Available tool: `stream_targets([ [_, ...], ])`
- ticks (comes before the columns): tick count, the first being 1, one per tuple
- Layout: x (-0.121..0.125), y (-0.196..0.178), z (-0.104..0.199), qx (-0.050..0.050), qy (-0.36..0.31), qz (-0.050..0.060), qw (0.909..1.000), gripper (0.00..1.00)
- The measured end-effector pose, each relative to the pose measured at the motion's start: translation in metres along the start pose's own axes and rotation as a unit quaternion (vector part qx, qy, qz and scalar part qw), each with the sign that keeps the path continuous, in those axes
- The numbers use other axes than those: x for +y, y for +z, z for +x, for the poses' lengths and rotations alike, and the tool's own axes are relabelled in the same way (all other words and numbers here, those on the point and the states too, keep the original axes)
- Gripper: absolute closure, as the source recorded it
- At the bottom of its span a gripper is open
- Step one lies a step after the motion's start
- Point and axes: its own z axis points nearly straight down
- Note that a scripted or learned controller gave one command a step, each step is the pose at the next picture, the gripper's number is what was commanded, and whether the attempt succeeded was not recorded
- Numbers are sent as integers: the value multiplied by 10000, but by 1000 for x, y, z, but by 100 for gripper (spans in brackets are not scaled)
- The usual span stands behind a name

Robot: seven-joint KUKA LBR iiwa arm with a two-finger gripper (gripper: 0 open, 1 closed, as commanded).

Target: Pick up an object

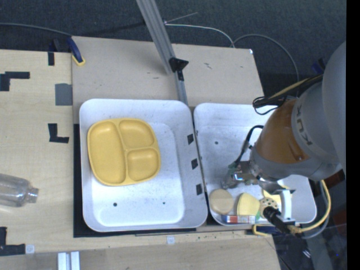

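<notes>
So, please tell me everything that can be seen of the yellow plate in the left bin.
The yellow plate is a rounded-square tray that looks like matte plastic. Raised ridges divide it into three compartments: one long section on its left side and two smaller ones on its right. It lies flat and face up, slightly rotated, on the floor of the left bin, in the upper left part. All three sections look bare. Nothing but the bin floor touches it.

Open floor across right bin toward 12 o'clock; two pale objects crowding 6 o'clock wall.
</notes>
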Motion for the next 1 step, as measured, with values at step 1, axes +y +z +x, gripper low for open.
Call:
stream_targets([
  [1, 0, 0, 1, 1, 1, 0, 10000, 100],
])
